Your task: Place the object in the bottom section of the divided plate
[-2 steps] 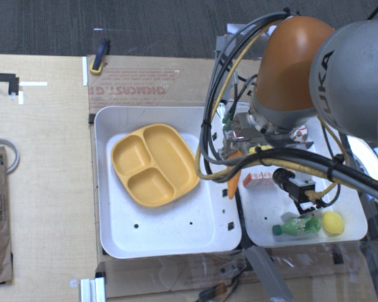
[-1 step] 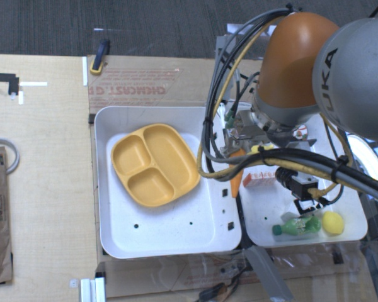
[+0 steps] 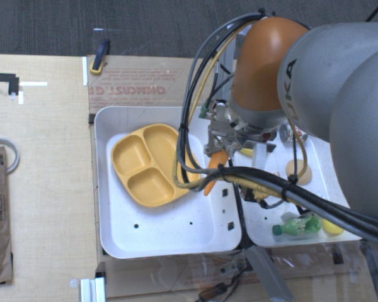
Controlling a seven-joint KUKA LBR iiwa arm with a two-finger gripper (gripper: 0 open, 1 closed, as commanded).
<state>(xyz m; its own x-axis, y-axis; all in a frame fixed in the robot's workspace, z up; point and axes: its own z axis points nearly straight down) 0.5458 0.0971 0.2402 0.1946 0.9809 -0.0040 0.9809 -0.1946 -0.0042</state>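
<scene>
The pincer (image 3: pixel 218 159) pinches a carrot (image 3: pixel 213 170), poised beside the plate (image 3: pixel 148 163) for dropping in.

Evenly and brightly lit from overhead, with soft shadows inside the left bin (image 3: pixel 113 231) and under the arm (image 3: pixel 340 93). Mild glare on the arm's grey casing and orange band. Arm slightly soft, close to the lens; tabletop (image 3: pixel 44 168) sharp.
</scene>
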